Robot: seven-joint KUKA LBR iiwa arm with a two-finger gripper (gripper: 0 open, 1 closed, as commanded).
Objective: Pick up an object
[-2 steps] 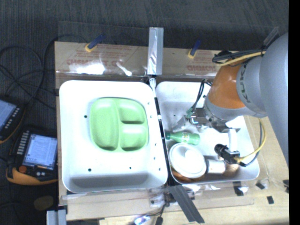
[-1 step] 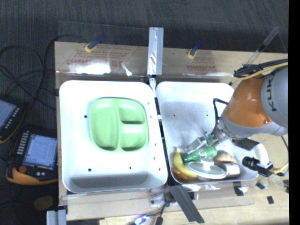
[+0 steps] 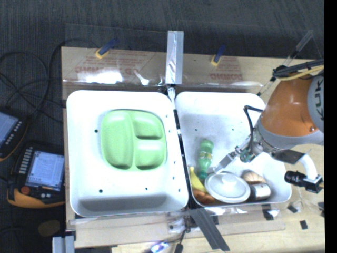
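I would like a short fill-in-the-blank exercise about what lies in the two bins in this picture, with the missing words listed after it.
1. The green divided plate lies in the ____ bin of the camera view.
2. The plate has ____ compartments.
3. The green bottle lies in the same bin as the ____ bowl.
4. The yellow banana lies against that bin's ____ wall.

Missing words: left; three; white; left

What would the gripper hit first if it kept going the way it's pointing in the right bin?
The gripper points down-left, so it would probably meet the white bowl rim or the green bottle beside it first; depth is unclear from this overhead view.
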